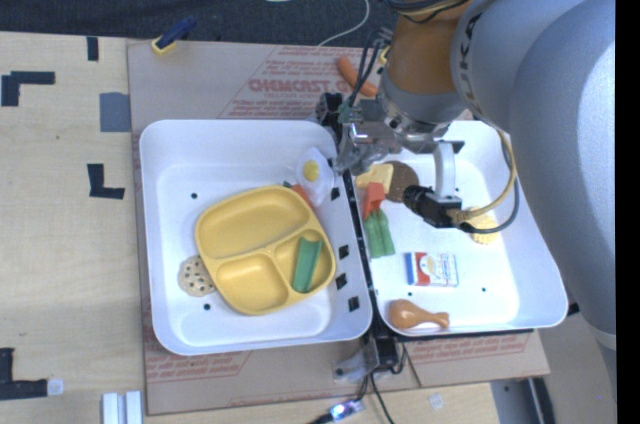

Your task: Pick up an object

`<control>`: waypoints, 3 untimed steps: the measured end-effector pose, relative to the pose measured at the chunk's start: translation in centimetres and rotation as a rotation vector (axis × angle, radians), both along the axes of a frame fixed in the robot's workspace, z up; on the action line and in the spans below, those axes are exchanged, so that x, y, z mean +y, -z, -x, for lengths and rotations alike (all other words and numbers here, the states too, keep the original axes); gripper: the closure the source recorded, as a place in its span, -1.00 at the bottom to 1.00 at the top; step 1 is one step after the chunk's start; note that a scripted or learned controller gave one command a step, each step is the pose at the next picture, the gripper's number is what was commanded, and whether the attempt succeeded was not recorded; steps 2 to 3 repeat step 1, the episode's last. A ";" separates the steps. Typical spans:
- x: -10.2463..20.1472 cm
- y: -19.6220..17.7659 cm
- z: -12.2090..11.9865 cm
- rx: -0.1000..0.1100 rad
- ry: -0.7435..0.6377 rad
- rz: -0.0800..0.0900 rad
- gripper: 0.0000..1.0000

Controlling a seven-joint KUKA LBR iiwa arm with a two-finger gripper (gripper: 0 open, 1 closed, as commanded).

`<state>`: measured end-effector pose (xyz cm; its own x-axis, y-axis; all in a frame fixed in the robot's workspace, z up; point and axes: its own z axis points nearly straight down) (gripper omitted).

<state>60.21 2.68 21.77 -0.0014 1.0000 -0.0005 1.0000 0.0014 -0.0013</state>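
Gripper [372,174] low over right bin [520,297], at its left wall; finger state cannot be told. Directly beneath/beside: yellow wedge [381,177], orange piece [373,199], green block [379,235].

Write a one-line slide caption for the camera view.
KUKA arm's gripper hovers at the seam between two white bins; a yellow divided tray holds a green piece.

Two bins side by side on worktop [60,242]. Left bin [165,152]: divided tray [250,232] near centre, long vegetable piece [307,264] in tray's right compartment, cookie [195,277] just left of tray. Right bin [535,282]: small carton [431,269] in middle, drumstick [418,316] in front of it, stick-shaped piece [379,234] along left wall. Arm [540,82] reaches over right bin's back
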 end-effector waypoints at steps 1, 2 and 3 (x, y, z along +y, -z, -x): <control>-0.1 -0.3 0.4 0.001 0.001 0.001 1.00; -0.1 -0.3 0.4 0.001 0.001 0.001 1.00; -0.1 -0.3 0.4 0.001 0.001 0.001 1.00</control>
